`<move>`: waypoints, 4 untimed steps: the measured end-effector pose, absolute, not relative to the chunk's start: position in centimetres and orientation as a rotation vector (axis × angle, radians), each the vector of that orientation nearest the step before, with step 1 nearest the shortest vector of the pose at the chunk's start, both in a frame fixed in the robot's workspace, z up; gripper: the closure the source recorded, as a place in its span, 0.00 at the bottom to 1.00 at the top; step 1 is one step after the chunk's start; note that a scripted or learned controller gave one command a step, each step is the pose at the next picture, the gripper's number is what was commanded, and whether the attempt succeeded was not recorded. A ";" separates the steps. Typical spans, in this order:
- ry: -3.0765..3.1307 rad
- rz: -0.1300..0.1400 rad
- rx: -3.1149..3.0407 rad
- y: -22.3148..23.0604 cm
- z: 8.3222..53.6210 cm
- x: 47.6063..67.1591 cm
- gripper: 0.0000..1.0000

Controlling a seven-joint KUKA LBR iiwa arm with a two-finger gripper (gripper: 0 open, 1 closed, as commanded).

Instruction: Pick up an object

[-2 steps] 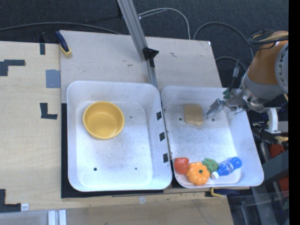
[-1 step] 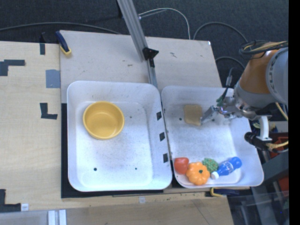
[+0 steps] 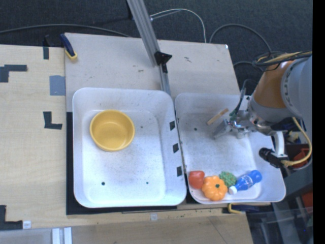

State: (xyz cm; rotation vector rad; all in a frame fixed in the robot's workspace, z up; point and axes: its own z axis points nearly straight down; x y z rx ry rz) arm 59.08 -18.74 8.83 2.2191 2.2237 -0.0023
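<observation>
"Tan stick (image 3: pixel 218 117) is the one I'd go for. Where do you put it?"

"Inside the right bin (image 3: pixel 213 154), in its far half, lying flat on the floor at a slant. The pincer (image 3: pixel 229 127) is just beside it, towards the bin's right wall. They may be touching, but I can't say for sure."

"Is the pincer apart or together?"

"I cannot tell. It's a small grey tangle from this height, and I see nothing clearly held in it."

"How would the stick handle?"

"It looks like wood: light, stiff and not fragile, I'd judge. The trouble is that it lies low against the bin's floor, so there isn't much height to catch. A light thing like that could also skid or spin away if it's nudged on one end."

"So where should it be taken?"

"Across the narrow width, near the middle of its length, with the pincer turned square to the slant. Taken at an end, it would probably swing."

"Any alternatives?"

"In the right bin's near corner there's a cluster: a red piece (image 3: pixel 196 178), an orange pumpkin (image 3: pixel 214 188), something green (image 3: pixel 228 178) and a blue bottle (image 3: pixel 248 181). They're packed close together, so a clean grip looks harder there."
</observation>
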 end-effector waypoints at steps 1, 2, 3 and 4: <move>2.225 -0.003 2.218 -18.7 9.9 59.1 1.00; 2.219 0.003 2.216 -18.7 16.2 59.0 1.00; 2.221 0.002 2.218 -18.7 20.5 59.3 1.00; 2.220 0.002 2.217 -19.3 24.9 59.7 1.00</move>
